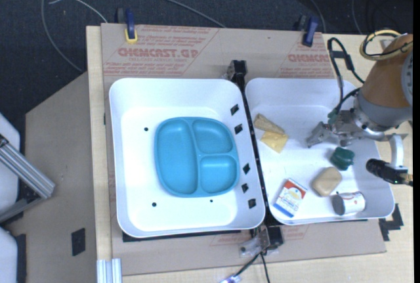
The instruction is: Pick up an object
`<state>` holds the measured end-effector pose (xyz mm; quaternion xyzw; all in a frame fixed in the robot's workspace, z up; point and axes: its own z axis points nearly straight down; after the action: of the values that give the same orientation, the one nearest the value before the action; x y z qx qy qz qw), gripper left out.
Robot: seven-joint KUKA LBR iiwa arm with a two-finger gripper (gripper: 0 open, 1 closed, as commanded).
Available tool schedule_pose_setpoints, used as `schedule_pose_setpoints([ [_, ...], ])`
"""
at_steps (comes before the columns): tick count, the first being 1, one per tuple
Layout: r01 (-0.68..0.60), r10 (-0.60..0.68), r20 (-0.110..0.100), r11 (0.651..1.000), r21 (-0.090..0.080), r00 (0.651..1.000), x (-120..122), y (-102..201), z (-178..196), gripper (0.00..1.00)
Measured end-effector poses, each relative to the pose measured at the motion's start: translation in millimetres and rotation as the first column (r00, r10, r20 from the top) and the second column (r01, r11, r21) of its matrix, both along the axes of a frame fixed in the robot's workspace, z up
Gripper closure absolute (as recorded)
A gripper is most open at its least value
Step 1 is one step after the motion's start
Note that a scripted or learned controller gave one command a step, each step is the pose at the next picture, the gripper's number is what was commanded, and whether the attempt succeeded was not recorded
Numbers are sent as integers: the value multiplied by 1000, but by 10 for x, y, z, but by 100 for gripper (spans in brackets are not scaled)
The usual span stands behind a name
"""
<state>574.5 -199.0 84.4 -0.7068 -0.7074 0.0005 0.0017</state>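
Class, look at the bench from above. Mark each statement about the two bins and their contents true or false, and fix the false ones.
1. The blue divided plate lies in the left bin. True.
2. The small red-and-white box sits on the plate. False: it lies in the right bin, near its front edge.
3. The dark green object lies near the hand. True.
4. The yellowish wedge lies in the left bin. False: it is in the right bin.
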Motion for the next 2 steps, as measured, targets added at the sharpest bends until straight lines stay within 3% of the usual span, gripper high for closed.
schedule_pose_setpoints([
  [1,0,0,4,1000,0,1000,12,-1,123,100],
  [2,-1,1,8,1000,-3,1000,14,40,568,100],
])
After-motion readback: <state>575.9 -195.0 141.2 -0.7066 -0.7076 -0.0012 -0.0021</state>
